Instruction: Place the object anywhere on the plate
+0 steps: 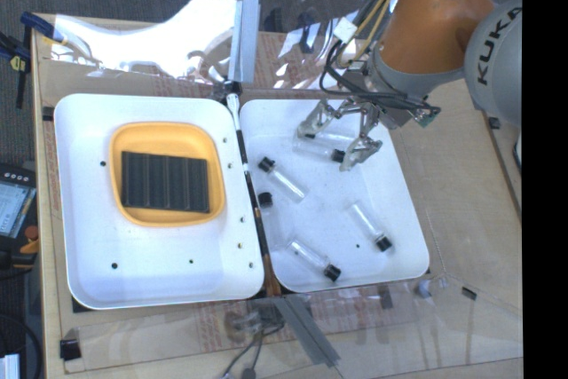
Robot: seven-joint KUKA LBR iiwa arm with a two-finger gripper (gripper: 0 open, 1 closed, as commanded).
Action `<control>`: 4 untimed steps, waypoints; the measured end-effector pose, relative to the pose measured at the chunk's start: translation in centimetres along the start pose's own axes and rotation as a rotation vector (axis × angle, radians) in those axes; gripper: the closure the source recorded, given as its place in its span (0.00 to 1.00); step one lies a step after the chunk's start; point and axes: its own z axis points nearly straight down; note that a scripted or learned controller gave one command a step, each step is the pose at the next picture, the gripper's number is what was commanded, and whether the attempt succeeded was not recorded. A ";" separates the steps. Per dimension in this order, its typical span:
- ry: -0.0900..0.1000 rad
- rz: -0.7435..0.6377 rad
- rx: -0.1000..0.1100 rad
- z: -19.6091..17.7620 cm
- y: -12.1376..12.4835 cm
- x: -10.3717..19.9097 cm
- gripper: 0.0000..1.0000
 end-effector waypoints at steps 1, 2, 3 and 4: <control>-0.001 -0.339 0.001 1.4 -2.1 2.0 0.00; 0.002 -0.614 -0.006 0.6 -0.6 3.4 0.00; 0.001 -0.982 -0.009 -1.7 3.9 1.9 0.00; 0.000 -1.214 -0.011 -0.8 9.1 -2.5 0.00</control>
